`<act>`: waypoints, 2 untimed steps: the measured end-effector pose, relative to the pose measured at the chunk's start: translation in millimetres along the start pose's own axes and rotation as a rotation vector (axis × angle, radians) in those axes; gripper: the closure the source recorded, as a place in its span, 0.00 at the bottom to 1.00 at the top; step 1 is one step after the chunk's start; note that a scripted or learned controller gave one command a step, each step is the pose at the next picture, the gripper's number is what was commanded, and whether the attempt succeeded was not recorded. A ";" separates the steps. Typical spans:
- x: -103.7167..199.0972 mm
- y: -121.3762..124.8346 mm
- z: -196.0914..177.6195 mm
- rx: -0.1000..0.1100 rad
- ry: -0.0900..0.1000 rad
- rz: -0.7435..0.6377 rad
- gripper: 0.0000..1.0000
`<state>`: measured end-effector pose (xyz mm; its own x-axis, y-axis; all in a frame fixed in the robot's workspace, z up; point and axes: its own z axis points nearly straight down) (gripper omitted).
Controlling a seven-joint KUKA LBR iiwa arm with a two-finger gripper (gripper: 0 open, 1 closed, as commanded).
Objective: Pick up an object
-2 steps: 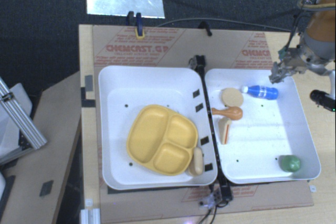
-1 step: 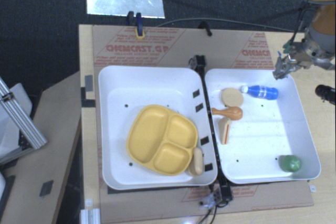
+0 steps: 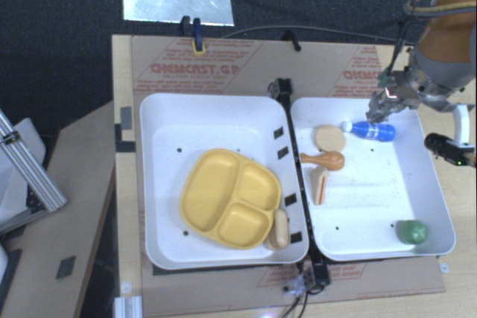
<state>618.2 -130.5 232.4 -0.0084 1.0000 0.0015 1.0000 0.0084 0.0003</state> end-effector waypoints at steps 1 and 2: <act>44.1 -10.2 -5.7 0.000 0.000 0.000 1.00; 104.0 -31.4 -4.2 0.001 0.001 -0.001 1.00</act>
